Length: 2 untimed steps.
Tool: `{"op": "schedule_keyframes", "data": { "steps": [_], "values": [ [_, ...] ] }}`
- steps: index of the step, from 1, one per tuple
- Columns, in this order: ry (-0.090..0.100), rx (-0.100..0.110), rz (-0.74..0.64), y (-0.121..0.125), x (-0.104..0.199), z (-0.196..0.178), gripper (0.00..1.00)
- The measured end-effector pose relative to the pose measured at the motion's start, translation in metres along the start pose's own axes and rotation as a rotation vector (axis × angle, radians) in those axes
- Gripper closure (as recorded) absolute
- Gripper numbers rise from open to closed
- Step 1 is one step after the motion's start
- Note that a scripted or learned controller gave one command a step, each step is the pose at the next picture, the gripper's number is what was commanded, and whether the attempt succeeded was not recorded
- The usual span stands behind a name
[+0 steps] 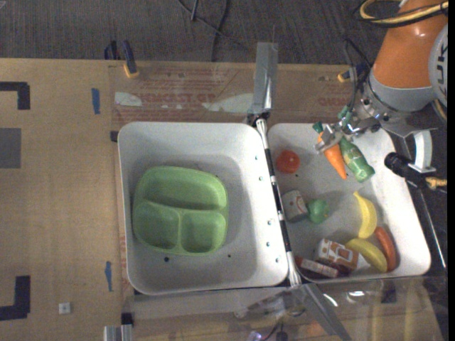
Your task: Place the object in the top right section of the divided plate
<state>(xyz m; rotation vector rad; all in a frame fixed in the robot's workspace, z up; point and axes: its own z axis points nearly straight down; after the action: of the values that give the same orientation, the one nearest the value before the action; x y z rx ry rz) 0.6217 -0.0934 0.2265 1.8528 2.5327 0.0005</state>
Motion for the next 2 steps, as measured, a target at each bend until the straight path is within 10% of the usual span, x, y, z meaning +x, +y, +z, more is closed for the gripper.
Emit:
{"op": "schedule_keyframes", "data": {
  "steps": [2],
  "values": [
    [0.002, 0.000, -0.027, 0.024, 0.129, 0.041, 1.00]
  ]
}}
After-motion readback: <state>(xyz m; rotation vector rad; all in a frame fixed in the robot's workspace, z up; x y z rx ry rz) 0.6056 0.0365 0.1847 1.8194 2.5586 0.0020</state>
